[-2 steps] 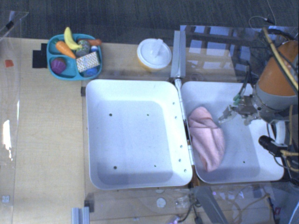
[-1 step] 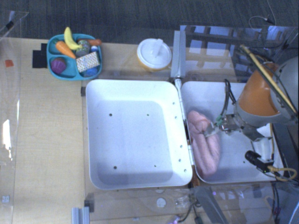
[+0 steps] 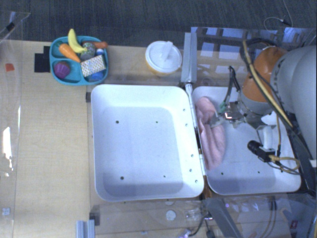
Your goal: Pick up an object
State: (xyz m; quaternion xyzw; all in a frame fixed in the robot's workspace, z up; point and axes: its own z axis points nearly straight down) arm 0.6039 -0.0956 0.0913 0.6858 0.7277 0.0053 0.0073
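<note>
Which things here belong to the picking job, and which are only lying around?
Job: pink cloth in the right bin; gripper just above it.

Lying about: left bin, blue tray with toy food, white lid.

A light wooden bench [image 3: 44, 148] stands before a dark grey carpet floor [image 3: 124, 6]. On the bench, behind the bins, sit a blue tray [image 3: 55, 78] of toy food and a white lidded cup [image 3: 163, 57]. A clear panel [image 3: 10, 98] rises at the left edge.
</note>
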